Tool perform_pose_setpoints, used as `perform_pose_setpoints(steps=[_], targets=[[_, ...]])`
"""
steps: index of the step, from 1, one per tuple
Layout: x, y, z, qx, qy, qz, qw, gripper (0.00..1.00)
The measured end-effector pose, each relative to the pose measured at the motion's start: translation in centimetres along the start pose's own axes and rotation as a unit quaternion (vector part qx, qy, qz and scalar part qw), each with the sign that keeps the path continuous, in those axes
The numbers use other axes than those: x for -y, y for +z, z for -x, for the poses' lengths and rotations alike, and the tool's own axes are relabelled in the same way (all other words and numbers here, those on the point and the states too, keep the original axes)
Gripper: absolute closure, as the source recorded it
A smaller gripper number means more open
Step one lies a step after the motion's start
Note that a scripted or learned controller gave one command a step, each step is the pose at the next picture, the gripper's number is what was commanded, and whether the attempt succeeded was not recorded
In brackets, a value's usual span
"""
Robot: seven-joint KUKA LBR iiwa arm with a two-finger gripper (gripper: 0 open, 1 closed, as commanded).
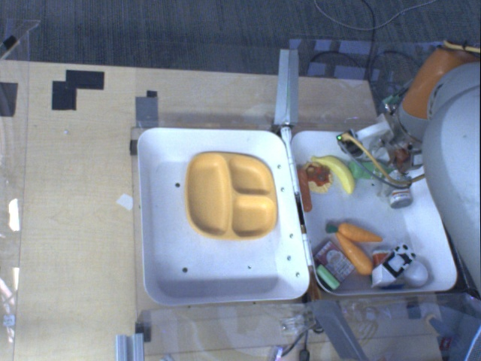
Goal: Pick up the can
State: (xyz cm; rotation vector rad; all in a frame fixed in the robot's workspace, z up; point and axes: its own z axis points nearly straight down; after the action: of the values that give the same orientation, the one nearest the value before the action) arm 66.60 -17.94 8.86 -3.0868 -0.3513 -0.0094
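A small can with a dark red label lies on its side near the front of the right bin, left of two carrots. My gripper hangs over the back right part of that bin, to the right of a yellow banana. It is well behind the can and apart from it. A small silvery round piece shows just under the gripper; I cannot tell whether it belongs to the gripper.
The left bin holds a yellow divided tray. In the right bin there are also a red item beside the banana, a green piece and a white and black object at the front right. A metal divider stands between the bins.
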Motion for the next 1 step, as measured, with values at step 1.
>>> perform_pose_setpoints(steps=[1], targets=[[0.1,-1.19,-0.3,-0.003,-0.007,0.006,0.9999,1.0]])
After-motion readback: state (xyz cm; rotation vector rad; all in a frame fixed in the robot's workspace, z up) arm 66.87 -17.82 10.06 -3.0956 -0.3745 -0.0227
